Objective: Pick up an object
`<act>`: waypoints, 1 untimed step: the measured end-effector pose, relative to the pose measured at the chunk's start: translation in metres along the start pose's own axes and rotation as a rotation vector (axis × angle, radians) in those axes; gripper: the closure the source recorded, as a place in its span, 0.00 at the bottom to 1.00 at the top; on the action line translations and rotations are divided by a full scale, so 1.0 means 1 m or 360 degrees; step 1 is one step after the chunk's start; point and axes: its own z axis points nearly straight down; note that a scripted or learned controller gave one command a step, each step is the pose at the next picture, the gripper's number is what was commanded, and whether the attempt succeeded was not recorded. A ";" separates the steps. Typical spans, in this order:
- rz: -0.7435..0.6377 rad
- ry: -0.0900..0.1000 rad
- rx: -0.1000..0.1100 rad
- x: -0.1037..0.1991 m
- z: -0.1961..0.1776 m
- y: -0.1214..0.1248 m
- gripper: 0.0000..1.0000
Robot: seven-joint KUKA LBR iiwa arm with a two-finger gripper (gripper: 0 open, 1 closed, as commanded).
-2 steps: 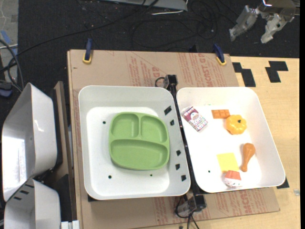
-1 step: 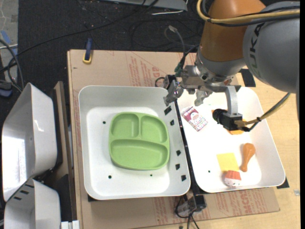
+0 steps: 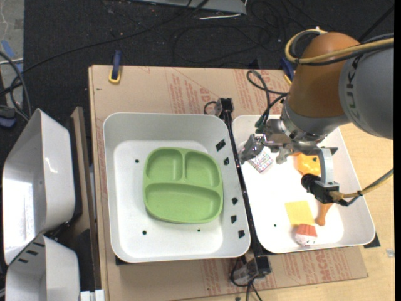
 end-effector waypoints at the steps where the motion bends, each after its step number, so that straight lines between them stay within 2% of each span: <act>1: -0.0026 0.0010 -0.0002 0.085 0.028 -0.069 0.00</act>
